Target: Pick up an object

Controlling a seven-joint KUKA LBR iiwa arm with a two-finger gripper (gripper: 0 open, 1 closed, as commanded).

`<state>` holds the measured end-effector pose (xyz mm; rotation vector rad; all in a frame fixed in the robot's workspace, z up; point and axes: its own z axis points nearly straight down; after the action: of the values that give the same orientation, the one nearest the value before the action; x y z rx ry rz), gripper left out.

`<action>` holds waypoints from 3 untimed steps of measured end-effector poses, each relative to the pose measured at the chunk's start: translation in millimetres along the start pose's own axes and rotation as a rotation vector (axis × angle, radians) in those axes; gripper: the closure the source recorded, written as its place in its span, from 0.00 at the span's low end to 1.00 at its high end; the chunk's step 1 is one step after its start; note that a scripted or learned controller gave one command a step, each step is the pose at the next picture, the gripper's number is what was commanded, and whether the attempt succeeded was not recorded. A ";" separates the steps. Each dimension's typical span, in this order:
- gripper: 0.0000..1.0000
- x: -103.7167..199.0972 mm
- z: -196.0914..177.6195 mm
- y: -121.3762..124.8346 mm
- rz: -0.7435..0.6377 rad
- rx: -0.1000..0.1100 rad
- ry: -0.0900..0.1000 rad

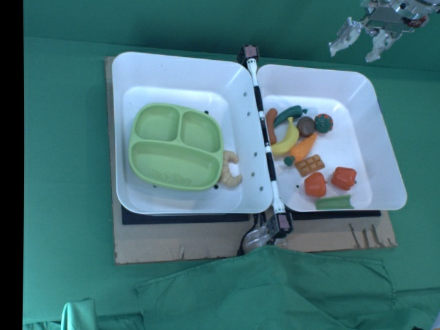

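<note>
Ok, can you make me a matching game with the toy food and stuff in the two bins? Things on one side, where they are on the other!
Things:
1. banana
2. green divided plate
3. croissant
4. hand

Places:
A. in the left bin, beside the plate's right edge
B. up above the right bin's far corner
C. in the right bin, among the toy vegetables
D. in the middle of the left bin

Pairs: 1-C, 2-D, 3-A, 4-B
</note>
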<state>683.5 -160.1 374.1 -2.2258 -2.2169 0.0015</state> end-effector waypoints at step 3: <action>0.00 -4.0 98.8 -2.7 0.000 0.001 -0.002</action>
<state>680.6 -164.2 275.3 -2.2261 -2.2177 0.0041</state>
